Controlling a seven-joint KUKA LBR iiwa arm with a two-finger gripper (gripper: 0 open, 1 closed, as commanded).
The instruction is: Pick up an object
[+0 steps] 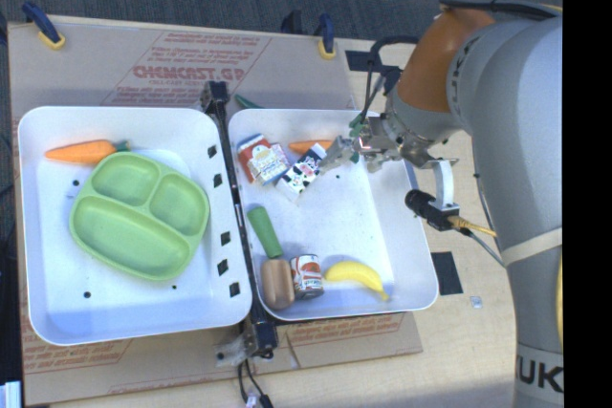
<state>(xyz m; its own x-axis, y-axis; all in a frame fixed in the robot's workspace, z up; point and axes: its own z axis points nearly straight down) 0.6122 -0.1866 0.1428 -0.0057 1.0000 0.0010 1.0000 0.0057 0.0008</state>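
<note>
So, two white bins side by side on a cardboard sheet [191, 62], split by a black divider [228, 196]. Left bin [38, 301] holds a green sectioned plate [139, 215] filling most of its floor, with a carrot [81, 151] along the far rim just beside the plate; open floor there only along the near edge and left side. Right bin [406, 272] has clutter at both ends and a bare middle strip of floor. Far end: a small red-and-white carton [256, 158], a black-and-white cow-print carton [302, 173] touching it, and a small orange carrot piece [311, 147] near the far wall. Near end: a green-handled wooden tool [268, 253] lying along the divider, a small can [307, 274] just beside its wooden end, and a banana [356, 277] beside the can, close to the near rim.

Gripper [359, 148] sits low over the far right corner of the right bin, by the rim, arm coming in from the right. Cow-print carton is just left of the fingertips, carrot piece right beside them, possibly touching. Fingers are blurred and crowded by metal parts, so open or closed cannot be told; nothing is clearly seen between them
</note>
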